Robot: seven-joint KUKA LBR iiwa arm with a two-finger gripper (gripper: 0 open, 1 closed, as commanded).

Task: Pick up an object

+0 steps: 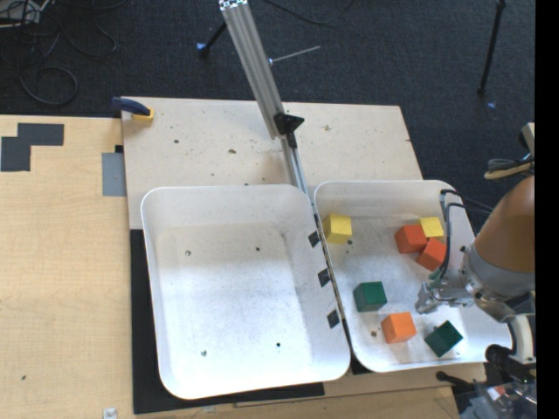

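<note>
Two shallow white bins are seen side by side on a pale bench, the left bin next to the right bin, which holds a scatter of coloured blocks. A yellow block is placed near the right bin's far-left corner, while a second yellow block is set toward the far-right corner, just beside an orange block and touching or nearly touching a second orange block. A dark green block is found near the middle of the bin, a third orange block is positioned close to the near edge, and a second green block is tilted near the near-right corner. The gripper is lowered inside the right bin by its right edge, between the orange pair and the near blocks; whether it is open or closed cannot be told, and no block is seen gripped. The orange band of the arm is shown above the bin's right rim. A slanted aluminium post is fixed at the far edge of the bench, between the bins.
</note>
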